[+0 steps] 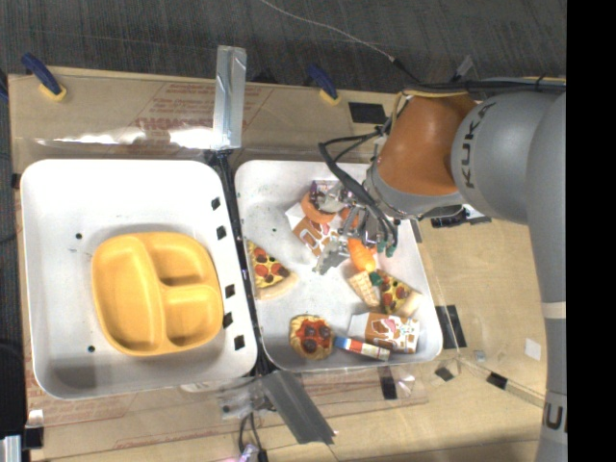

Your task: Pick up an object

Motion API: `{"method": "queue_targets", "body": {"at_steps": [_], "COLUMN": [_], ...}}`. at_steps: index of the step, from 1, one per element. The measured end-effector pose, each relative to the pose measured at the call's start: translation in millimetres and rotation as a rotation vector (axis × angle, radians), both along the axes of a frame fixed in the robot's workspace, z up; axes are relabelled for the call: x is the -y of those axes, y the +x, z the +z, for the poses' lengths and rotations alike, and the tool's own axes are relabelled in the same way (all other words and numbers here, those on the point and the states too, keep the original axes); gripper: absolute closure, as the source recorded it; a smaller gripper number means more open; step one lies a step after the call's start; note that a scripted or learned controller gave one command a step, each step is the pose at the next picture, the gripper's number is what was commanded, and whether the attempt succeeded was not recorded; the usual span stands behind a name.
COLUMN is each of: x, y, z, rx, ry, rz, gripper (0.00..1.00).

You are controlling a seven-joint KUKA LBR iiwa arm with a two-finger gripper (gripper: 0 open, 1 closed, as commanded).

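My arm [500, 152]: I am reaching in from 3 o'clock, and my orange band [423, 147] is hanging over the upper right corner of the right bin [252, 186].
My gripper [339, 250]: it is pointing down into the upper middle part of the right bin, among the toy food.
My fingers: they are looking a little spread, with the tips near the bin floor, but I cannot tell this for sure, and I am not seeing any object between them.
Carton with orange print [313, 229]: it is lying just at 10 o'clock from my gripper, very near or touching.
Orange carrot piece [360, 255]: it is lying just at 3 o'clock from my gripper.
Pizza slice [267, 270]: it is resting at 8 o'clock from my gripper, near the left wall of the right bin.
Round pizza toy [311, 336]: it is sitting at 6 o'clock, near the front wall.
Small box [392, 331]: it is lying at 5 o'clock, in the lower right corner.
Left bin [48, 195]: it is holding a yellow divided tray [154, 292].
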State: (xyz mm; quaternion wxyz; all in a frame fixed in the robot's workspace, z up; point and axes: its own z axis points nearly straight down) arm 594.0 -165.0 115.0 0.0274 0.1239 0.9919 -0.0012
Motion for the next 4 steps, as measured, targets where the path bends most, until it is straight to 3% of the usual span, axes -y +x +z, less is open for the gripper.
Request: {"method": "queue_targets", "body": {"at_steps": [1,2,3,4], "x": [-53,-44,-6,40], "y": [-20,12,39,0], "z": [0,-5,-21,-21], "rx": [0.005,-0.009,-0.057,-0.050], "ry": [-0.009,0.000,0.003,0.004], "rz": [0.073,0.013,0.194,0.157], "gripper": [0.00,0.00,0.00,0.00]}}
